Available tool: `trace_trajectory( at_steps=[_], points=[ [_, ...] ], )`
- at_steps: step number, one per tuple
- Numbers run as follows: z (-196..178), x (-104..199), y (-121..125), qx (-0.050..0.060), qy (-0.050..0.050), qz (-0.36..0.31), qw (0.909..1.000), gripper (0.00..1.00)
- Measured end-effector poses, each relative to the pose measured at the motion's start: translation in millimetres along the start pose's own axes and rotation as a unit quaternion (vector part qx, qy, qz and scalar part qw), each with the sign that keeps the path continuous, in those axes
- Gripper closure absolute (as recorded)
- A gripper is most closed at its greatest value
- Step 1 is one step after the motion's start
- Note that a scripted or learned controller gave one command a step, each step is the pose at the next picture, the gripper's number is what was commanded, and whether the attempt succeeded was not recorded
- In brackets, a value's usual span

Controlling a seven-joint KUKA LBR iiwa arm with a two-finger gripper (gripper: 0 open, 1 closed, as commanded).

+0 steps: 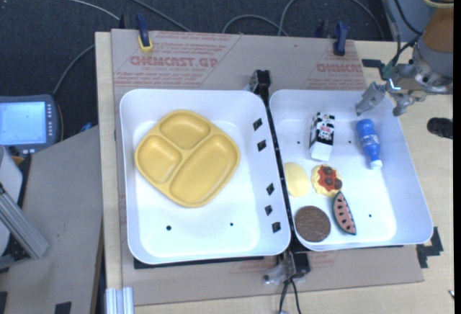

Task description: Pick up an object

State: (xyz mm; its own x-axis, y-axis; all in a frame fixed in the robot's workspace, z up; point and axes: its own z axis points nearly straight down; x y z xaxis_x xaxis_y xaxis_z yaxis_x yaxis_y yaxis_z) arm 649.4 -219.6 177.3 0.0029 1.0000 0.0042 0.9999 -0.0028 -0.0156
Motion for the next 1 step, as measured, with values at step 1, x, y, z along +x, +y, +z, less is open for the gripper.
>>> trace_trajectory(
  at_steps=[1],
  points=[
    [-10.5, 0.9, 3.4, -0.008, -0.002, -0.002, 1.0000, 0.00]
  ],
)
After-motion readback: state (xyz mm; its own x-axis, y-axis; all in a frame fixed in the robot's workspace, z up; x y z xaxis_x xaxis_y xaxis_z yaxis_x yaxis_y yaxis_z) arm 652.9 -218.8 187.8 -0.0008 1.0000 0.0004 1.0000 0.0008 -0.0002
